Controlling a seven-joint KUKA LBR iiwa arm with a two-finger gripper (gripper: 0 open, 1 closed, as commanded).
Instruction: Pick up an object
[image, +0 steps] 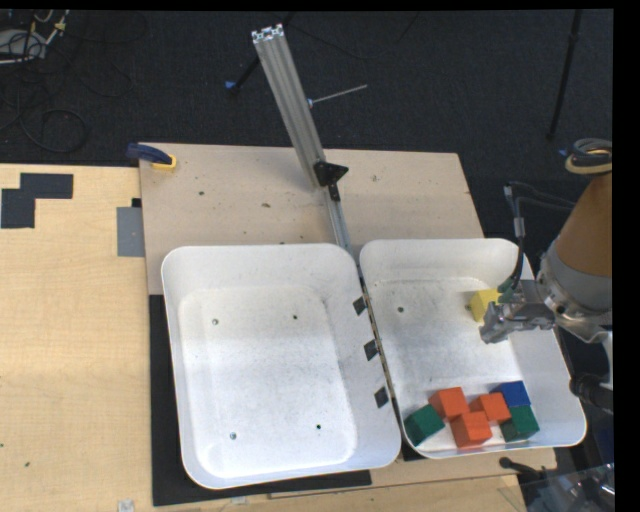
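— Where is the gripper (497, 325) sitting?
— Inside the shallow white right bin (430, 262), touching the small yellow block (482, 303).
— Fingers?
— Cannot tell; they are blurring together. Orange, green, blue blocks (476, 412) are clustering nearer that bin's front edge.

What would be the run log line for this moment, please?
gripper: over right bin, beside yellow block | grasp: unconfirmed | other blocks: near corner

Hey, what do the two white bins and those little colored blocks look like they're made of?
Left bin and right bin: likely molded plastic, with smooth rounded rims and speckled, scuffed floors. The blocks, such as the orange block and the blue block: flat matte colors and crisp edges suggest painted wood or foam; which one isn't clear.
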